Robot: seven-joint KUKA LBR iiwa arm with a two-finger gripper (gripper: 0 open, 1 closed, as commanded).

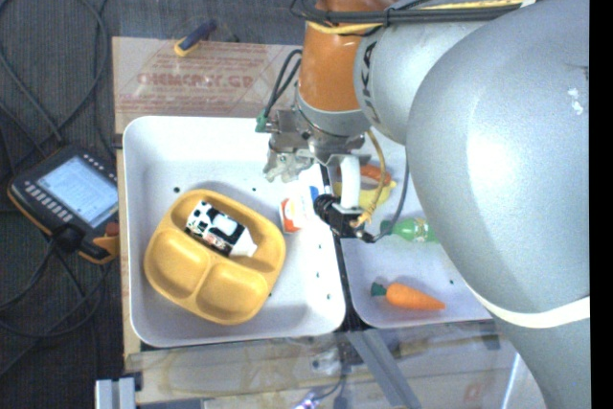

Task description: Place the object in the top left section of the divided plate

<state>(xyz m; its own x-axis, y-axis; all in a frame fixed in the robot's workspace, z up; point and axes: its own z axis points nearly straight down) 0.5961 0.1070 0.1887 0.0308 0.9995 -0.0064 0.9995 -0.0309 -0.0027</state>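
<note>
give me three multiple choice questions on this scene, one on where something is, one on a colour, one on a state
1. Where does the carrot lie?
A. in the right bin
B. on the yellow plate
C. on the floor

2. What colour is the divided plate?
A. blue
B. yellow
C. red

3. What is the state of the black-and-white object?
A. hanging from the claw
B. lying in the plate's top section
C. lying on the bare bin floor

Key: 1 A, the carrot rests on the white floor of the right bin, under the arm. 2 B, the plate in the left bin is yellow. 3 B, the object sits inside the plate's upper compartment, apart from the claw.
</note>
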